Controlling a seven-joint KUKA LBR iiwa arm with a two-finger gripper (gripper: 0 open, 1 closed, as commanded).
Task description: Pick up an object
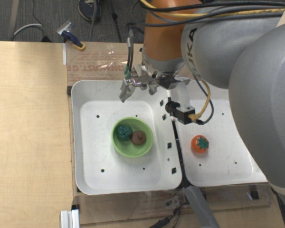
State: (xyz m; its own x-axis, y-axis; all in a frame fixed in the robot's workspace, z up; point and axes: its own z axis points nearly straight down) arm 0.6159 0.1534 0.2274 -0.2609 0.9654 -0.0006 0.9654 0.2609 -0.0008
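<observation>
Gripper, grip state unclear, hangs above small green plastic bowl; light, rigid, probably best pinched at its rim.

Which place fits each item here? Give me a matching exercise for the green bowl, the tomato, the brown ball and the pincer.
Things:
1. green bowl
2. tomato
3. brown ball
4. pincer

Places:
A. right bin, on its floor
B. inside the bowl
C. above the left bin's far edge
D. left bin, near its middle

Pairs: 1-D, 2-A, 3-B, 4-C
</observation>
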